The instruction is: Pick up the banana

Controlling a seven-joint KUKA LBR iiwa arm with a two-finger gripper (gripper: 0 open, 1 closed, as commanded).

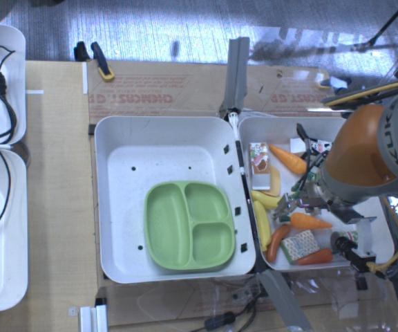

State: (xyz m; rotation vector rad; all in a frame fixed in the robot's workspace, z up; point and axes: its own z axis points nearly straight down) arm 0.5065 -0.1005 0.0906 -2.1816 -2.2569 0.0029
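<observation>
The yellow banana (pixel 262 220) lies along the left wall of the right bin (pixel 385 237), its upper end curving toward the bin's middle. My gripper (pixel 291 203) hangs low over the right bin, just right of the banana's upper end and close to it. The orange band and grey wrist rise behind it to the right. Nothing shows clearly between the gripper's tips.
An orange carrot (pixel 310 220) lies right under the wrist and another carrot (pixel 289 160) sits farther back. A small picture box (pixel 259 160), a red sausage-shaped item (pixel 276 241), a speckled block (pixel 300 245) and a red piece (pixel 315 256) crowd the bin. The left bin (pixel 116 185) holds a green divided plate (pixel 188 225).
</observation>
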